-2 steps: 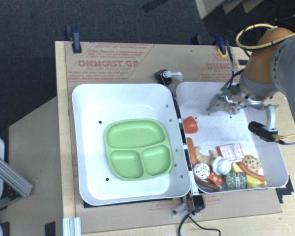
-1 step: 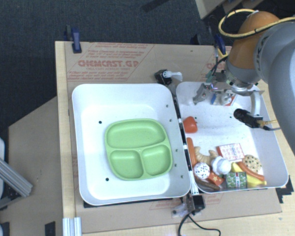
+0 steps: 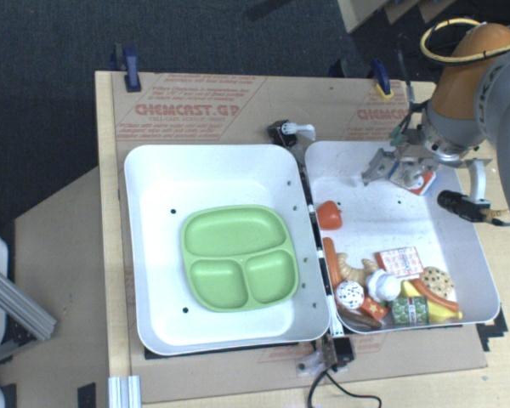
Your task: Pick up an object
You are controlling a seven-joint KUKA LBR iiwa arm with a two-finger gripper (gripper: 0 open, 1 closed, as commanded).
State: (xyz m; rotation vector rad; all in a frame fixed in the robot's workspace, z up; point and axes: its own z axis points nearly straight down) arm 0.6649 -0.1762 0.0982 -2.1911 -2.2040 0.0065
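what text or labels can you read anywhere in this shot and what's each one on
"CHEMCAST GP" in red, on the brown protective sheet covering the bench behind the left bin; the last letters are blurry.
A second red print of the same kind on the sheet behind the right bin, partly cut off and too blurred to read.
Red and white printed card in the right bin: too small to read.
Green packet in the right bin: print too small to read.

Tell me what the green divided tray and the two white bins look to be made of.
Green divided tray: likely moulded plastic, matte to satin; one even colour, soft rounded compartment edges, dull highlights. Left bin and right bin: probably thin formed plastic, smooth and slightly glossy; rounded corners, thin rolled rims. Enamelled metal can't be ruled out.
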